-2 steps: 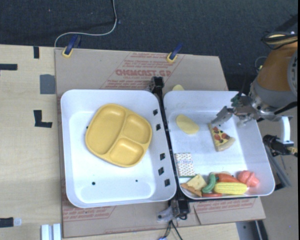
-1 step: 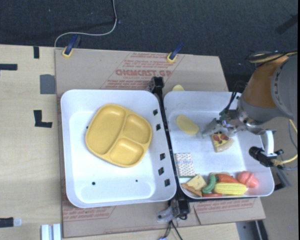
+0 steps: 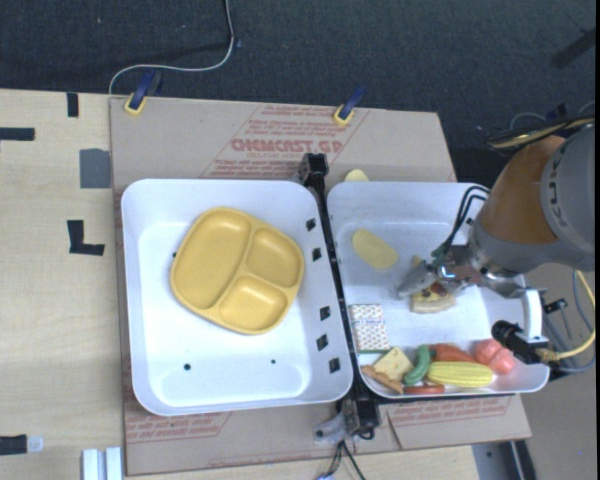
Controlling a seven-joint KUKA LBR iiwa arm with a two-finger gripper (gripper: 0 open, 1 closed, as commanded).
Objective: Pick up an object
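Down in the right bin (image 3: 400, 200), the gripper (image 3: 427, 280) sits low over a small sandwich-like toy (image 3: 435, 299) near the bin's middle, its tips just at the toy's upper edge; whether they are spread or pressed together cannot be told from this slant, and nothing shows plainly between them. That toy looks like light, stiff plastic, likely a bit slick, so a pinch across its short width, square on its flat sides, seems the safest hold; a glancing touch could simply skid it along the white floor. By count, the right bin holds one pale yellow oval piece (image 3: 375, 250) well up from the gripper, one small patterned packet (image 3: 367, 318) near the divider, and a crowded row along the near wall: one cracker-like wedge (image 3: 388, 368), one green pod (image 3: 418, 366), one corn cob (image 3: 461, 374), and one red piece (image 3: 494, 353), some touching. The left bin (image 3: 150, 368) carries one yellow divided plate (image 3: 238, 269) with three compartments.
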